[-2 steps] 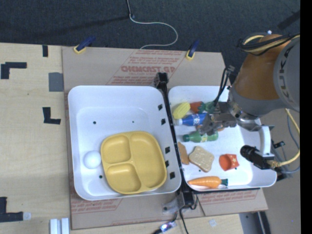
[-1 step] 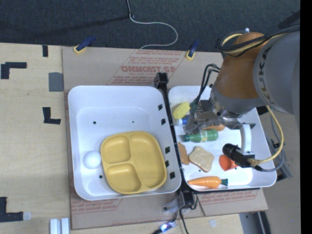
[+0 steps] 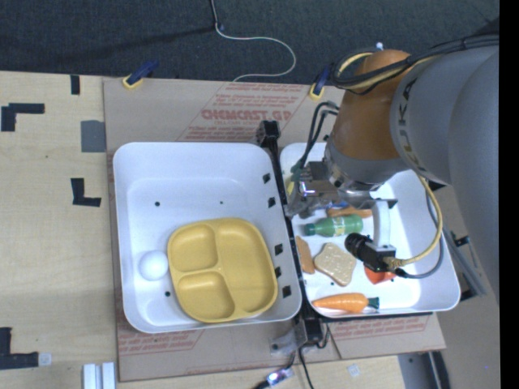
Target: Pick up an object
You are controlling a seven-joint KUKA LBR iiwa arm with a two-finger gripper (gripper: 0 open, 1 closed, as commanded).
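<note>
The gripper [image 3: 318,197] is hanging low over the right bin [image 3: 430,286], near its ten o'clock corner; whether it is open, closed or gripping anything I cannot tell. Just toward five o'clock from it, a green bottle [image 3: 332,227] is lying on its side. Further toward six o'clock a toast slice [image 3: 334,263] is resting, and a carrot [image 3: 340,303] is lying along the bin's six o'clock wall. In the left bin [image 3: 134,177], a yellow divided tray [image 3: 220,268] is sitting with a white ball [image 3: 152,265] at its nine o'clock.
</note>
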